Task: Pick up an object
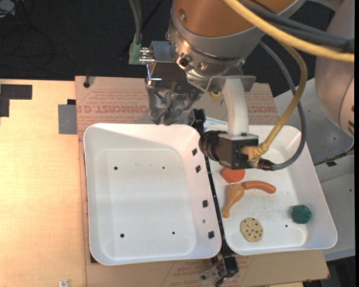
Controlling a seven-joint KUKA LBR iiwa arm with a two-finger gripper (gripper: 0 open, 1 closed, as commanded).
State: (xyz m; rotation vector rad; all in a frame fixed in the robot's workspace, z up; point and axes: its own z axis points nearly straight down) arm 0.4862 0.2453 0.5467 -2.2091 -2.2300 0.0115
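Cardboard (113,100), brown with red lettering, lies under two shallow white bins on a pale wooden surface (30,190). Behind it we see a dark room strung with loose cables (48,23). Black and grey patches mark the wood at the far left. The left bin (99,160) and the right bin (318,187) sit rim to rim, with small dark clips (204,203) along the seam between them.

The arm (227,17) enters from the upper right, its orange band broad across the top of the view and its grey wrist angled down and to the left. The end effector (167,107) hangs blurred above the far rim of the left bin, at the edge of the cardboard; we cannot tell whether it is wide or narrow.

The task's things all lie in the right bin, well apart from the end effector. A red piece (232,174) sits near the seam, just beside an orange sausage-shaped piece (260,187) and a tan drumstick-shaped piece (230,201) that runs toward the near side. A speckled cookie (251,229) lies near the front rim, and a green lump (301,213) rests close to the right wall.

We see the left bin's white floor broad and flat, marked by four small dark dots. In the right bin, white floor shows between the cookie and the green lump.
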